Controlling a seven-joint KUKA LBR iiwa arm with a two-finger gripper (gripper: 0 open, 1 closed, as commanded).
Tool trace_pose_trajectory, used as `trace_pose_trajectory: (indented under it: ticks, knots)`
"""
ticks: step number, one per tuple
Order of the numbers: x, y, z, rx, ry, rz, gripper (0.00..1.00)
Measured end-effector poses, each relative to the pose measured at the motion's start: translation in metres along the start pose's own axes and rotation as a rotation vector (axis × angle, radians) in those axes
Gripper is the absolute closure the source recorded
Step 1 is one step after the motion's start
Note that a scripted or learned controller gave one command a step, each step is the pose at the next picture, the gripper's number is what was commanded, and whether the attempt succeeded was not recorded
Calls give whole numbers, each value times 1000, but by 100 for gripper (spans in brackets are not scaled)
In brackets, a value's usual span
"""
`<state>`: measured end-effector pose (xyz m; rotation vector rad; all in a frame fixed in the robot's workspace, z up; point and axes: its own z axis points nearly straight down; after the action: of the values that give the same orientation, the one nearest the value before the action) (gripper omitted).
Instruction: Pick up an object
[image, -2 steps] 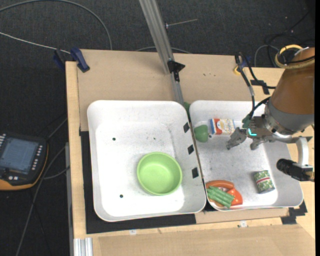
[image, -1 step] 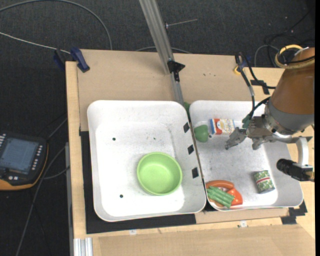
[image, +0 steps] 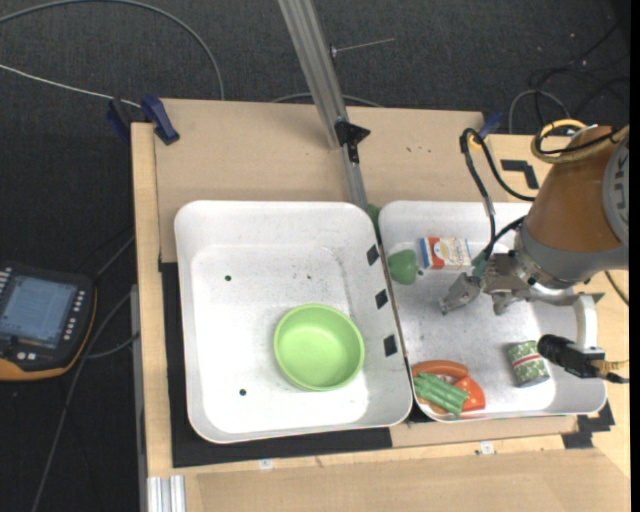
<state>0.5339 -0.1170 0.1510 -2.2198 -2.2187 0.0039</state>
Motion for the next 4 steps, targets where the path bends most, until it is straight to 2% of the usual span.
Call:
trace_pose_trajectory:
  ticks: [1,2,3,4]
  knots:
    - [0,-1,52,0,0,-1,0]
    - [0,0,39,-5,0,-1,100]
    - [1,3,-23,-10,-1,-1,100]
    - [4,5,-66,-9,-1,-1,100]
